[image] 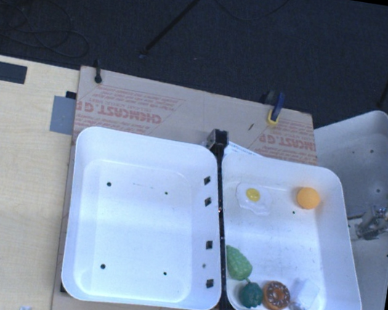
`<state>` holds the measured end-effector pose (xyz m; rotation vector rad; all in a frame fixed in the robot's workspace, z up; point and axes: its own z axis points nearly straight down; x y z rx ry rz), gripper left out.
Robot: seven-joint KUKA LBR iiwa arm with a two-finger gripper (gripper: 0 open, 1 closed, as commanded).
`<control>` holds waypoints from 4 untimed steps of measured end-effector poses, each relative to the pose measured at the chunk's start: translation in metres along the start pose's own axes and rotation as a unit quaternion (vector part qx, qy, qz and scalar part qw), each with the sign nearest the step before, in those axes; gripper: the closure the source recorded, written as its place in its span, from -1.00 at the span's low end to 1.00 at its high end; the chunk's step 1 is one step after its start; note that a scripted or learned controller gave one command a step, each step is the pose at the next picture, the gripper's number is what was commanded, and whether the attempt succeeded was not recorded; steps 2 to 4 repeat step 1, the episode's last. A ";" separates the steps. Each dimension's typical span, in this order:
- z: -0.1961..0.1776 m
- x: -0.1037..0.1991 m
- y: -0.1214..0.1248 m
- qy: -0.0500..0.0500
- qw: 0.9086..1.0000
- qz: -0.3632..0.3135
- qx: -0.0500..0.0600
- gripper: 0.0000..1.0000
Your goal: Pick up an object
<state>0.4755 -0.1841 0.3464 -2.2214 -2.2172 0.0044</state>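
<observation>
Two shallow white bins sit side by side on a cardboard sheet (186,112) over the desk (6,178); the left bin (88,170) and right bin (341,241) meet along a black divider. The right bin holds a toy fried egg (254,197) and an orange ball (308,198) toward its far side, and a green leafy piece (238,263), a teal ball (251,295), a sprinkled doughnut (276,295) and a pale block (306,293) along its near edge. The gripper's state cannot be told here.
</observation>
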 end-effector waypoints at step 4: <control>-0.010 0.035 0.001 0.000 1.000 -0.003 -0.002 1.00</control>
